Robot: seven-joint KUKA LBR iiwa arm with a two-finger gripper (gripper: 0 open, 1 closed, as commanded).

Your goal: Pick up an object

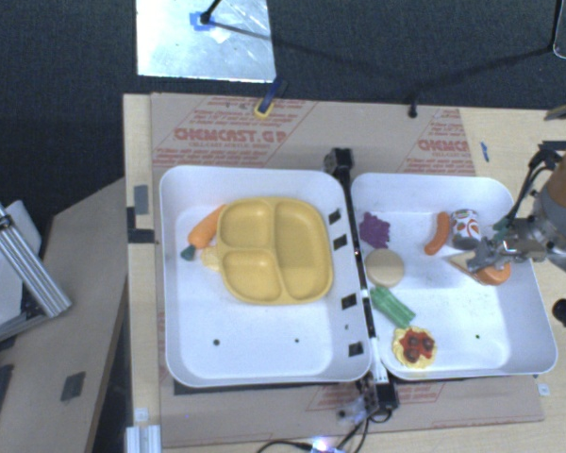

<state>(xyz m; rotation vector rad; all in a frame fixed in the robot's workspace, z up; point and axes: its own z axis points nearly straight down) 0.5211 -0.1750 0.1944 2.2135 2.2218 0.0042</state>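
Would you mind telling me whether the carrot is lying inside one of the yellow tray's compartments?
No, the carrot lies on the left bin's floor, against the yellow tray's left edge, outside its compartments.

Two shallow white bins side by side. Left bin [184, 343]: yellow divided plate [269, 250], carrot [204, 226] touching its left edge. Right bin [519, 343]: purple piece [374, 227], beige round piece [385, 267], green piece [392, 306], small pizza [414, 345], sausage [438, 233], white-and-red piece [465, 223]. Gripper [484, 256] low at the right side, over an orange-and-tan piece [491, 274].
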